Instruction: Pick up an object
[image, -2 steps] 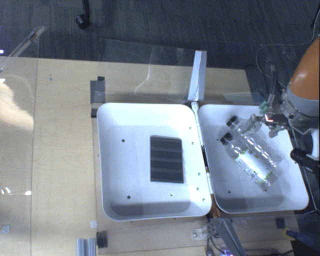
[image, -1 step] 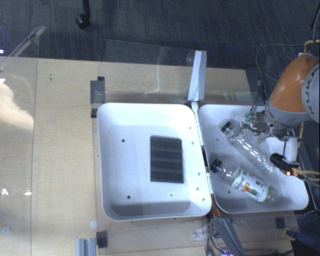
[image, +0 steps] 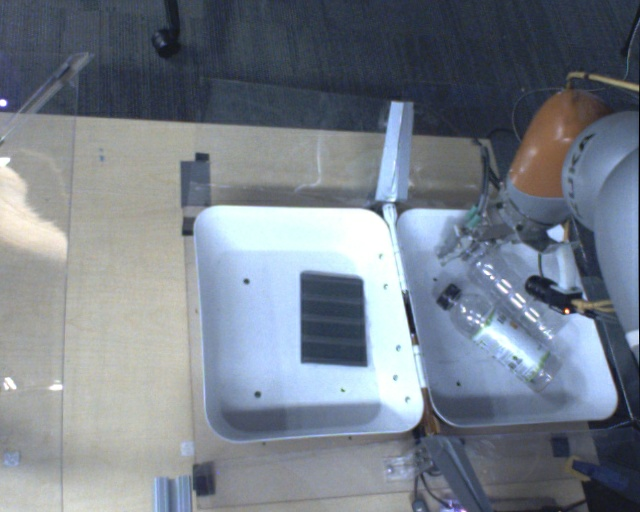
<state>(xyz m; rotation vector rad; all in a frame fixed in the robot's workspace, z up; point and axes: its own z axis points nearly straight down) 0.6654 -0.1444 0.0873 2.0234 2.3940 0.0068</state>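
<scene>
Pale tabletop (image: 110, 330) carries two bins; a clear bottle (image: 500, 320) lies in the right bin (image: 600, 400). It looks light, slick and crushable, so grip mid-body. Whether the pincer (image: 478, 232) is apart, I cannot tell

Two bins side by side on bench (image: 120, 330), pad (image: 333, 318) flat in middle of left bin (image: 225, 300), bottle (image: 505, 320) lying slantwise in right bin (image: 440, 395), gripper (image: 480, 232) over right bin's far edge

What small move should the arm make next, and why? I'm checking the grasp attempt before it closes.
Probably lower the end effector a little toward the clear plastic bottle. The bottle lies on its side in the right bin, just below the end effector in the picture, and nothing shows between the fingers.
</scene>
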